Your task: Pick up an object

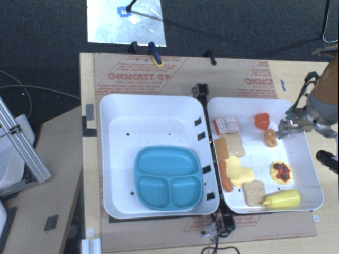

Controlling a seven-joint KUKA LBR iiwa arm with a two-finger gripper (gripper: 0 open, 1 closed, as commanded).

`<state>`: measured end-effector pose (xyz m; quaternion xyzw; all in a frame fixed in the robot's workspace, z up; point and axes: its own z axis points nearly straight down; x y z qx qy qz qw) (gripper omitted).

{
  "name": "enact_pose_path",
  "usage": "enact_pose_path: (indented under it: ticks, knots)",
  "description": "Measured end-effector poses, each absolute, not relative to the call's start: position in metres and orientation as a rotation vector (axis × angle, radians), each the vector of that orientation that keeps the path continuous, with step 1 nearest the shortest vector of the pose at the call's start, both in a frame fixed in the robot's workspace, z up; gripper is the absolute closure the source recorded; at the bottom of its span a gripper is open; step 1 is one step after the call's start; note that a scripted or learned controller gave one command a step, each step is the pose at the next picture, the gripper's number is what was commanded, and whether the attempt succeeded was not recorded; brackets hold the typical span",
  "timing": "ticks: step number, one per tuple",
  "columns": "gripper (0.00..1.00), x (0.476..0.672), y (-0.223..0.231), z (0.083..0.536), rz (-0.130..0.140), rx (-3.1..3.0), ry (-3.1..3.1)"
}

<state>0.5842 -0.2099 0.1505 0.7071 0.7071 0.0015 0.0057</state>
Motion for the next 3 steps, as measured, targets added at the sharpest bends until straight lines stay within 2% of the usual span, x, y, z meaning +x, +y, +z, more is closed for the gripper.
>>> enact_pose_path:
  ticks: [1,2,3]
  knots:
    - [1.00,0.617,-0.181,0.081,0.002,2.213,2.230]
    - [1.00,0.512,-0.154,0.084,-0.004,2.228,2.226]
    - [1.00,0.548,-0.165,0.085,0.003,2.214,2.223]
